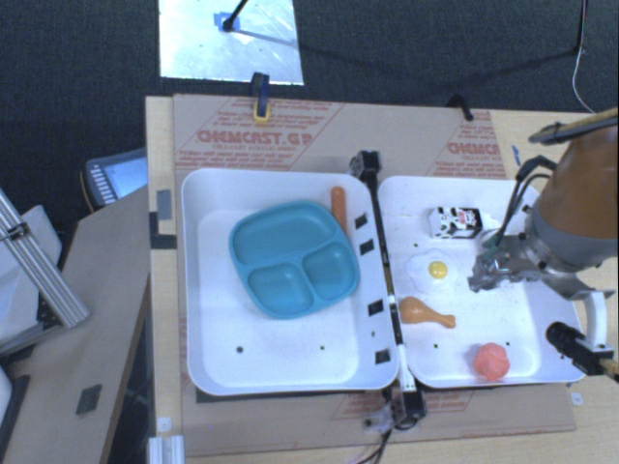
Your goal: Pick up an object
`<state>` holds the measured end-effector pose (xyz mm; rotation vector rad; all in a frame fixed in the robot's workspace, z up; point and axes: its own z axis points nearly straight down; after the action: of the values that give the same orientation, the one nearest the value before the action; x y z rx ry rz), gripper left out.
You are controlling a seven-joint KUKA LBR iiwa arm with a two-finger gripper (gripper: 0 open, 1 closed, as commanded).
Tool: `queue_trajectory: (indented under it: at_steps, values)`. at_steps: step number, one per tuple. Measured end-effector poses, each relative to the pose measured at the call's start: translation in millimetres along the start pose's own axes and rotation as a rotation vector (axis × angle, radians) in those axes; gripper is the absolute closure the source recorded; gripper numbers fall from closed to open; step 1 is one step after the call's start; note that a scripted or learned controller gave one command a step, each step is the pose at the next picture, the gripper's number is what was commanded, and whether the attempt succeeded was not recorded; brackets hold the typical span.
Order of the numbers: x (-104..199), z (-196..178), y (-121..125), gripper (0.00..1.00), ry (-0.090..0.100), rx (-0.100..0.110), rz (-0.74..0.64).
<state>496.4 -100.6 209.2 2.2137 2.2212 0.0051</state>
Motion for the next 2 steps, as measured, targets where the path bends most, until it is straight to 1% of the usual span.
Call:
queue_trajectory:
  at_steps: [1,2]
  values:
    - [2.8,-43.7,2.2,1.00,0.000,-0.001,-0.001]
    - [49.7,-29.2,32.3,1.00,0.003,0.003,-0.006]
